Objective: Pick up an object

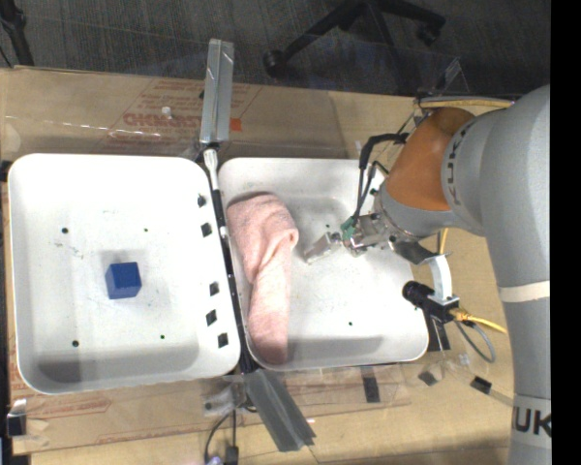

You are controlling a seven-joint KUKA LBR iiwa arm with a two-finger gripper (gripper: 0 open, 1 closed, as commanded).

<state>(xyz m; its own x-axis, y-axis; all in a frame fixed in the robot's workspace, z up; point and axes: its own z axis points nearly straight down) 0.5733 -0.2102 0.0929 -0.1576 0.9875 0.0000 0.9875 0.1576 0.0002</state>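
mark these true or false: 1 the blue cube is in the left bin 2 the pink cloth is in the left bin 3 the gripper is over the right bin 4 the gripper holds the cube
1. True: the blue cube sits in the left bin.
2. False: the pink cloth lies in the right bin, along its left wall.
3. True: the gripper is over the right bin, beside the cloth.
4. False: the cube lies apart in the other bin.
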